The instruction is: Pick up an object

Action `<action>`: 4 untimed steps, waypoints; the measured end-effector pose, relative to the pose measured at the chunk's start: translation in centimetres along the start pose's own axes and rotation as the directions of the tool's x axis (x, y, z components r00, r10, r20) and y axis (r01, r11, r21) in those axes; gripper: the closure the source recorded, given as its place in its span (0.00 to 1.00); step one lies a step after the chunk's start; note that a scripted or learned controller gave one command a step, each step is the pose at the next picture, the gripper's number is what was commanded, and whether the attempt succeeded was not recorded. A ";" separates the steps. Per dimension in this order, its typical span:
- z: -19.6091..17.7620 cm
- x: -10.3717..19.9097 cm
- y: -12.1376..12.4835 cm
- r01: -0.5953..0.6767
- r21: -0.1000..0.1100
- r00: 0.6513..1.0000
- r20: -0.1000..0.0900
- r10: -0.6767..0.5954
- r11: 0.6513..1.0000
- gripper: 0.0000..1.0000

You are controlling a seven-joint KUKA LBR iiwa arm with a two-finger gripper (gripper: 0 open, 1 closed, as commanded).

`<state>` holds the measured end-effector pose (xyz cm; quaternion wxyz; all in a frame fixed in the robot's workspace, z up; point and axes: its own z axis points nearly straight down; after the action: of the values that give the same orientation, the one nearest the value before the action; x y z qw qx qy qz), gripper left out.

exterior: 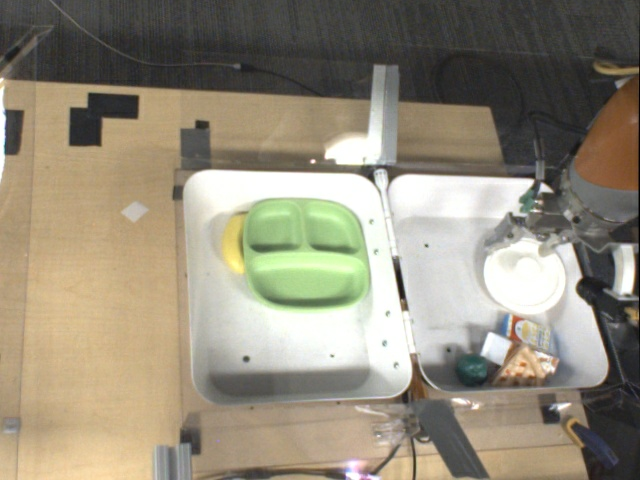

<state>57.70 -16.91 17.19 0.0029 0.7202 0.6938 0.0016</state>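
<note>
My gripper (526, 240) hangs over the right bin (440, 268), at the far edge of a white round bowl (522, 280). Its fingers (497, 236) are spread open, with nothing between them. In the bin's near right corner lie a dark green ball (472, 369), a small white-and-blue packet (497, 347) and a snack packet with an orange-brown picture (527, 360). The left bin (215, 348) holds a green divided plate (304, 252), and a yellow object (233, 244) peeks out from under the plate's left edge.
A metal post (384, 118) stands behind the wall that the two bins share. The wooden bench (90, 288) stretches to the left, with black marks at its far left. Cables run along the right side beside the arm (612, 158).
</note>
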 end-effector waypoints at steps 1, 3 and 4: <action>3.2 -0.2 -2.7 0.023 -0.034 1.000 0.004 -0.022 0.999 0.00; 4.7 3.7 2.0 0.364 -0.002 0.931 0.000 -0.364 0.931 0.00; 7.9 3.0 -5.4 0.382 -0.012 0.924 0.008 -0.382 0.924 0.00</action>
<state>52.43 -13.73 9.23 0.0100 0.5711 0.8208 0.0037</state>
